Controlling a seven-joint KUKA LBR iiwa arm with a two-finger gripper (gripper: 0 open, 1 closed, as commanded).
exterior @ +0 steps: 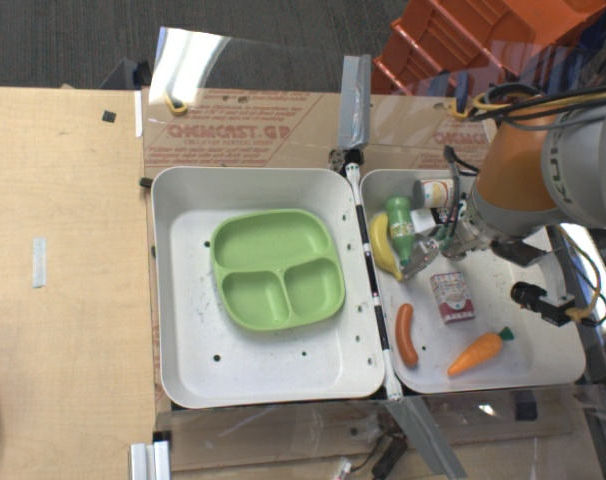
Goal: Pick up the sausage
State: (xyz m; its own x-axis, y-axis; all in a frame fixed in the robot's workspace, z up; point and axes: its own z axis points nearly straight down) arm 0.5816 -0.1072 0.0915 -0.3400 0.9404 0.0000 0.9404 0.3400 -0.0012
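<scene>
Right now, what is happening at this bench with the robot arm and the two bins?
A grey robot arm reaches in from the right over the right bin. Its pincer is low near the green bottle and the banana, at the far left of that bin. The sausage, its target, lies untouched along the bin's left wall, nearer the camera. A small carton and a carrot lie beside it. The left bin holds a green divided plate.
</scene>
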